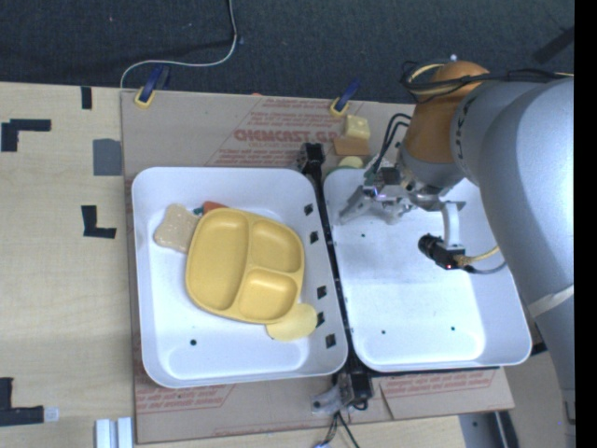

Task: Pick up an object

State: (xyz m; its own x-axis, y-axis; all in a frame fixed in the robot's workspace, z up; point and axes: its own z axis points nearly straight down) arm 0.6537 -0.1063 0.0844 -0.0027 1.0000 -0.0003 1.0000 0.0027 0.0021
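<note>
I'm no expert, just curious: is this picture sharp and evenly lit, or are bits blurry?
Camera view: even, soft light, faint shadows; the yellow tray is fairly crisp; the big grey arm nearest the lens looks soft; the claw is small and murky.

Two white bins (159, 343), cardboard sheet (270, 129), blue clamps (347, 93), white cable (224, 26)

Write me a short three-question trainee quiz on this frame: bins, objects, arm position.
1. True or false: the yellow divided plate lies in the left bin.
2. Over which bin is the gripper? A) left B) right
3. What lies against the plate's left edge?

Key
1. True.
2. B: over the right bin, near its far-left corner.
3. A tan, bread-like piece.
</note>
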